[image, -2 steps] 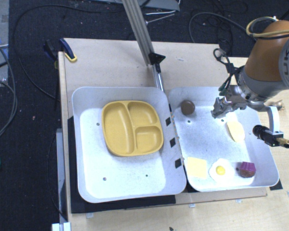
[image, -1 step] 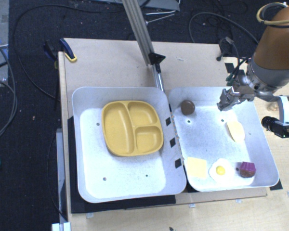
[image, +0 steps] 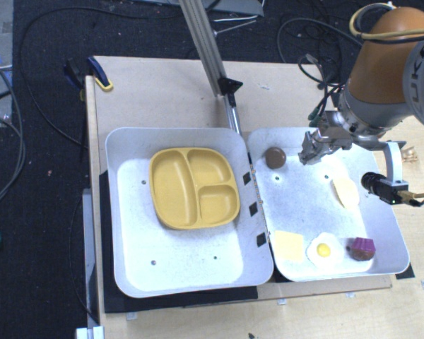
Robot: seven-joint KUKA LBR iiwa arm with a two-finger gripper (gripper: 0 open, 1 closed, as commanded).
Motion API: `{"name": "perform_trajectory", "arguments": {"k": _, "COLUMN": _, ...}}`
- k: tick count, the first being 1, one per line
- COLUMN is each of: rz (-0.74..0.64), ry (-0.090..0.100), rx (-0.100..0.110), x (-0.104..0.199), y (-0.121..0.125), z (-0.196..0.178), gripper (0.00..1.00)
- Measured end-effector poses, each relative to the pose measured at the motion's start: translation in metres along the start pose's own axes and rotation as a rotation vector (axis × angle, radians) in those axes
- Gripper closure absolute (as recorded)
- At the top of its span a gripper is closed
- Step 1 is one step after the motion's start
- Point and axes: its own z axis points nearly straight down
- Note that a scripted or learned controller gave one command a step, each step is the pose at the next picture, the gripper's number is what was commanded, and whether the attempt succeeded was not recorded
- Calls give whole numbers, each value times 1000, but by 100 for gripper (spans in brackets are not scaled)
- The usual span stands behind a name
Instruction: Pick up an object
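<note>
Jaws hang above right bin [image: 381, 210], on tan bench [image: 162, 97].

Your arm [image: 392, 62] shows a bulbous orange band ringed by a yellowish cable at twelve o'clock, grey casing with dark lettering, and a metallic wrist.

A yellow divided plate [image: 195, 188] lies in the left bin [image: 127, 260] — black cables [image: 42, 111] (looped) on the floor.

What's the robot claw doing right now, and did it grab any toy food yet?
Gripper hovering over right bin, nothing between its fingers. Brown round toy just beside it, untouched. Fried egg, purple piece, pale yellow pieces lying free. Path clear.
</note>
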Motion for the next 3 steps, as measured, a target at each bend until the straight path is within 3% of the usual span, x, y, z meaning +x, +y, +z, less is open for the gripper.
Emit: {"name": "perform_trajectory", "arguments": {"k": 3, "rz": -1, "ry": 0, "rx": 0, "x": 149, "y": 7, "z": 5, "gripper": 100}}
